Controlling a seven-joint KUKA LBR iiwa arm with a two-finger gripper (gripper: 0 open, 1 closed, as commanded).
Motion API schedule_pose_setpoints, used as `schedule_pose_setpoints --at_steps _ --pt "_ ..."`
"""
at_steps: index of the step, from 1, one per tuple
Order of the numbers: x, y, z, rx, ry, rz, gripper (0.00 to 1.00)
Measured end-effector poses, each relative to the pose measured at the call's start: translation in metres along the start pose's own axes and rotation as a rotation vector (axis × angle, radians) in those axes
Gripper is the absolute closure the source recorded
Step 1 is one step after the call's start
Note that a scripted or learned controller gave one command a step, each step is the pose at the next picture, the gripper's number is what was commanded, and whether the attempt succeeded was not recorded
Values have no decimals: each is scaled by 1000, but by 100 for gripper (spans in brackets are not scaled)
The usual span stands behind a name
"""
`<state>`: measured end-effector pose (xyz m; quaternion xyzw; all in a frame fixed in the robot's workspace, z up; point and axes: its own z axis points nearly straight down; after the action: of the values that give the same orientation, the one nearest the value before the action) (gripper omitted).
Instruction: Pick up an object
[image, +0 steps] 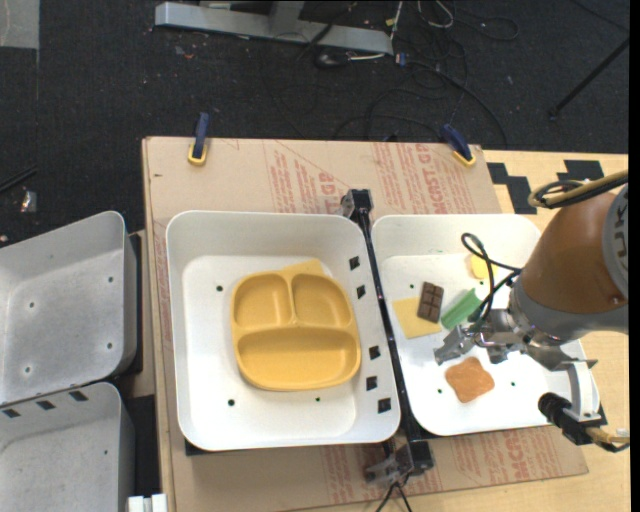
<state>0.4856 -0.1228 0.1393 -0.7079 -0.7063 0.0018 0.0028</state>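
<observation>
Gripper first: its metal fingers hang low over the right-hand shallow white plastic bin, just above and to the left of the flat tan toast-shaped piece, and whether they are spread or closed cannot be made out from this slanted view. Nothing can be seen between them, so I judge the arm to be on its approach and not yet holding anything.

Taking that right bin as the landmark, from largest down: the brown cardboard sheet lies under it and is clipped at the far edge. The left-hand shallow white plastic bin sits touching its left wall and carries a yellow three-compartment plastic tray. The grey arm with its orange band reaches over its right half. Inside it, near its left wall, lies a pale yellow flat square, with a small dark brown chocolate-bar block resting at that square's upper right corner. A green rectangular block lies just beside the chocolate, partly under the wrist. A small yellow piece sits nearer the far wall.

The toast piece looks like the nearest candidate. To do this well, the fingers should straddle its short sides and come down squarely, since a thin flat piece will likely slip out of a shallow pinch. Keeping clear of the green block would avoid a double grab.

Red printing runs across the cardboard, reversed and partly covered; I cannot read it with confidence.
</observation>
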Motion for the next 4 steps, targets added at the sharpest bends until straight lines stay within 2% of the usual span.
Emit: schedule_pose_setpoints --at_steps 1,2,3,4 --pt "0 1 48 -9 -3 -1 0" --pt "-1 2 35 -13 -4 2 100" --pt "-10 4 -23 -12 -3 -3 100" --pt "-2 11 -75 -13 -3 -6 100"
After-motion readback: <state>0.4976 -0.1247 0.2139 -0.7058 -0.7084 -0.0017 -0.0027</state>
